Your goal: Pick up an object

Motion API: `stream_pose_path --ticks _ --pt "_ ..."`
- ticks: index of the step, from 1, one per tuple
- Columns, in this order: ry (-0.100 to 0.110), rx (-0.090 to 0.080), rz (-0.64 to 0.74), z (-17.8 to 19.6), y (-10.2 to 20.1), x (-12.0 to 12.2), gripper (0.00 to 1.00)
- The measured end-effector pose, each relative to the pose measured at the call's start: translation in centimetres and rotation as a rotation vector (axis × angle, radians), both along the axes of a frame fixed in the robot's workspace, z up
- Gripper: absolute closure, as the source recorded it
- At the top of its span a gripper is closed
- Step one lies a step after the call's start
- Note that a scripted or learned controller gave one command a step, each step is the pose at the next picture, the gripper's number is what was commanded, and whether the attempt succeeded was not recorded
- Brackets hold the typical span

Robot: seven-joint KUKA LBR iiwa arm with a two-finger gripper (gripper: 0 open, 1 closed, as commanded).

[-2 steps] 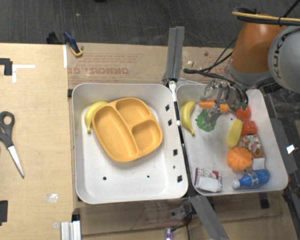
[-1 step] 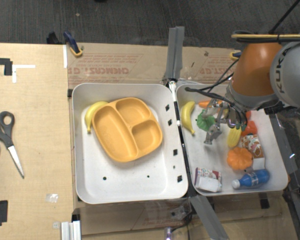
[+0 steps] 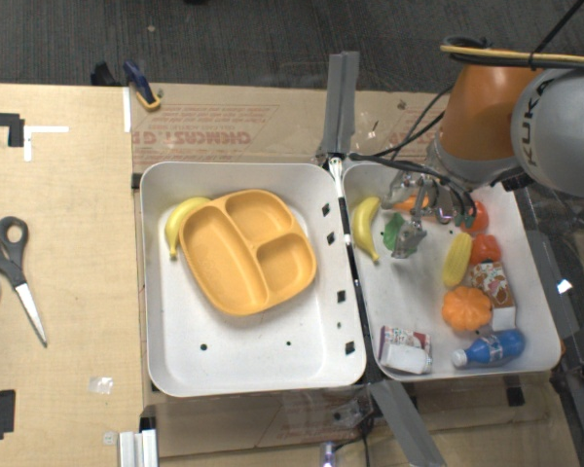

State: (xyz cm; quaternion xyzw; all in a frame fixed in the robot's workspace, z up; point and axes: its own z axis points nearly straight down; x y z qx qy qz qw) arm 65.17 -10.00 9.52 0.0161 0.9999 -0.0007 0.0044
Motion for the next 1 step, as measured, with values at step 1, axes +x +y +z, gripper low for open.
stream_pose_path --ticks 1 --pt "0.005 0.001 -0.049 -0.21 -3.26 -5.60 0.00"
